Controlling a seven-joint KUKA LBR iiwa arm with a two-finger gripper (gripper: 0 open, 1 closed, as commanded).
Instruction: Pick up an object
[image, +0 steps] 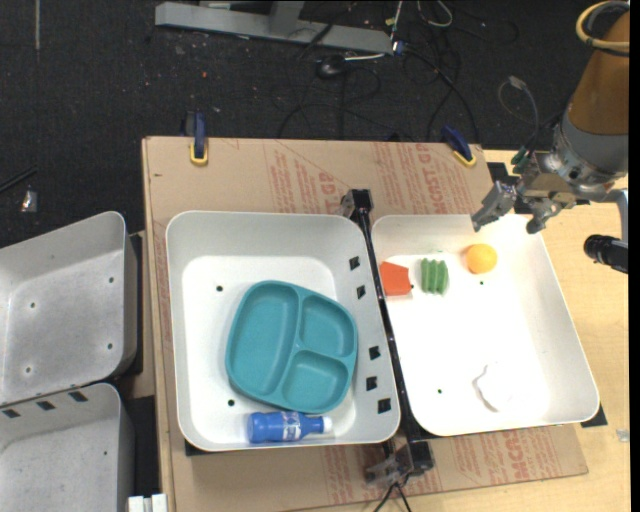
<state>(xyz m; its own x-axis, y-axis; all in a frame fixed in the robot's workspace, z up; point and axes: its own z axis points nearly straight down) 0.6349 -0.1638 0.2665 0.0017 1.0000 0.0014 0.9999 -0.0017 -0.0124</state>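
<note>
My gripper hangs over the far rim of the right bin, its two fingers spread open with nothing between them. Just below and left of it an orange ball rests on the bin floor. A green ridged piece and an orange-red block lie further left in the same bin. A pale white object sits near that bin's front. In the left bin lies a teal divided plate, with a blue bottle in front of it.
A black divider bar runs between the two bins. Clamps hold the cardboard sheet at the back. Two white trays sit off to the left. Cables lie on the dark floor behind the bench.
</note>
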